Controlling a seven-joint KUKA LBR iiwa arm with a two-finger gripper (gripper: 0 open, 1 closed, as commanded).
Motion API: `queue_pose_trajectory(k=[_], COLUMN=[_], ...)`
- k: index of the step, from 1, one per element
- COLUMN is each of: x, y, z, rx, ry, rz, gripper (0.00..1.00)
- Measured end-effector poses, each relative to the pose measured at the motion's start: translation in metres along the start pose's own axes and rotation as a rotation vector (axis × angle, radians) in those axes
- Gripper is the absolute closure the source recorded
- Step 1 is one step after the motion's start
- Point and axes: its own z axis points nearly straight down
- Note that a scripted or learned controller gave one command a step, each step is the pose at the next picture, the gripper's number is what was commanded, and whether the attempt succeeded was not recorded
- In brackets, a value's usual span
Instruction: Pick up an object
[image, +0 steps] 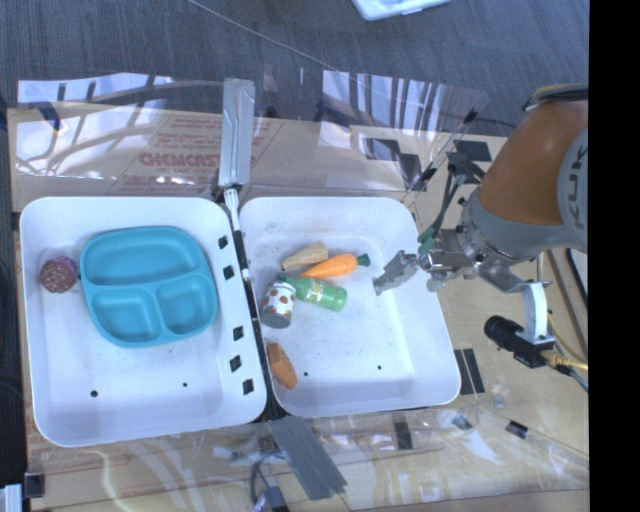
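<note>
Roughly, by label:

Gripper (392, 273): a small grey tip over the right side of the right bin (425, 365), with nothing seen between its fingers; it is too small and blurred to tell how far they are apart.

Contact: it touches no object; the carrot's green end lies just to its left, apart from it.

Hard to make out: the wrist is a tangle of grey parts and cables, so where the gripper begins is unclear.

Cut off: the arm (535, 170) runs out of view at the right, past its orange band.

Arm pose: it reaches in from the right, wrist low over the bin's right rim, gripper pointing left and slightly down.

Objects in right bin: a carrot (330, 267), a tan bread-like piece (304, 257) touching it above, a green bottle (322, 294) just below, a small jar (label unreadable) (279, 303) at the bottle's left end, and an orange oval piece (282, 366) near the left wall.

Left bin (60, 400): a blue divided tray (148, 283), with a dark reddish ball (59, 274) beside its left edge.
</note>
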Motion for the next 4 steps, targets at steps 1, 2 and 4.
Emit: queue_pose_trajectory(k=[1,2,4], x=[0.001,0.083,0.151], y=[0.001,0.029,0.055], z=[-0.01,-0.011,-0.191], rx=[0.001,-0.004,-0.013], ry=[0.001,-0.001,-0.001], rz=[-0.006,-0.006,0.001], gripper=[1.0,1.0,1.0])
